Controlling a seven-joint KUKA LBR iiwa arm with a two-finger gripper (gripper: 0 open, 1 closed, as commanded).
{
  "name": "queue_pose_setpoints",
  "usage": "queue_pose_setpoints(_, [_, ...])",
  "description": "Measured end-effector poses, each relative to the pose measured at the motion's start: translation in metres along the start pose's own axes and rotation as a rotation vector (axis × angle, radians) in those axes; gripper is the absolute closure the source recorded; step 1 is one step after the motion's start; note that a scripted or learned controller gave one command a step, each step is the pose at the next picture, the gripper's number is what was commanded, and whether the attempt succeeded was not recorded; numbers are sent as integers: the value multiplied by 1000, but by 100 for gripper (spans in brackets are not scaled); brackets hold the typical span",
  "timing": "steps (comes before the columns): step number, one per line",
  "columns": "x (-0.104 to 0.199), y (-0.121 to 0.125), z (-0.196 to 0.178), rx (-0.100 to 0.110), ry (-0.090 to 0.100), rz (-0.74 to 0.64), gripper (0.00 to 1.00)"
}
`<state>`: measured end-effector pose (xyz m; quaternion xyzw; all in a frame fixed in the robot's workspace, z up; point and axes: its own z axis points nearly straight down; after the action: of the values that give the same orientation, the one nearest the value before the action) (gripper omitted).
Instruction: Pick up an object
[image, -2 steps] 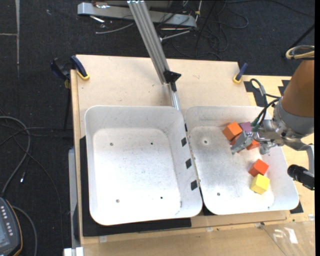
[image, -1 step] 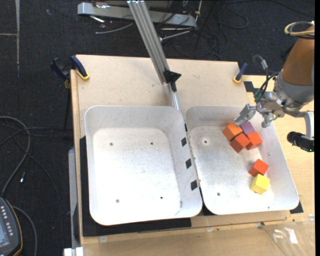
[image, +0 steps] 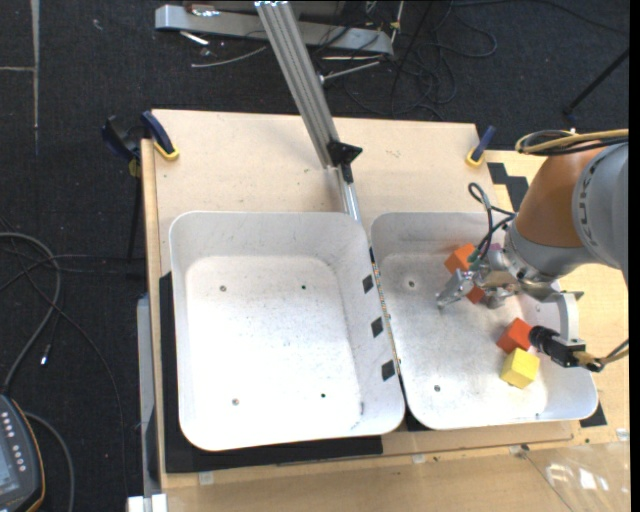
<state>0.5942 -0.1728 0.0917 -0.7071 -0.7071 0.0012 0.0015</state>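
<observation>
Metal glints low in the right-hand shallow white plastic bin (image: 420, 232), where the grey two-finger gripper (image: 458, 291) hangs from the orange-banded wrist of the arm (image: 560, 215) reaching in from three o'clock. Whether it is parted or closed cannot be told from this slanted view, and no block shows clearly between its tips.

At about one o'clock from the gripper, just beside or touching it, sits a small orange cube (image: 460, 258). A second orange-red piece (image: 476, 295) peeks out at three o'clock, close under the wrist, partly hidden; whether it is a separate block is unclear. Farther out, at roughly four o'clock, a red-orange cube (image: 516, 334) lies near the bin's right wall, and touching it just below is a yellow cube (image: 520, 370).

Beyond that, at nine o'clock, the left-hand white bin (image: 190, 245) lies alongside, both resting on the pale wooden bench (image: 250, 160).

As a judgement, the pick is not done: every block looks to rest on the bin floor. The gripper seems low enough for a grasp attempt on the orange cube; closing firmly and lifting remain.
</observation>
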Motion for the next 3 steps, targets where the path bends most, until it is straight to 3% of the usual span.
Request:
queue_pose_setpoints(1, [-26,68,-6,62,36,-10,0])
queue_pose_setpoints(2, [29,69,1,52,-2,8,0])
queue_pose_setpoints(3, [27,68,-8,55,1,10,100])
